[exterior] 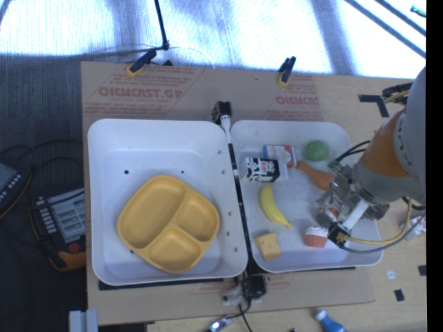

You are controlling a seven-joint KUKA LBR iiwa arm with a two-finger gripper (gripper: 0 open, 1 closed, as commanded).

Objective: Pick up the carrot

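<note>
The carrot (315, 174) is a short orange piece lying slantwise in the right bin (360, 258), below the green fruit. Its lower right end runs under the arm's wrist. My gripper (331, 213) hangs over the right side of that bin, just below and to the right of the carrot, between it and a small orange-and-white cup-shaped toy (315, 237). I see nothing held in the gripper.
The right bin also holds a black-and-white milk carton (261, 169), a small red-and-white box (280, 155), a green round fruit (316, 150), a banana (273, 207) and a cheese wedge (267, 245). A yellow divided plate (169, 222) lies in the left bin (111, 144).
</note>
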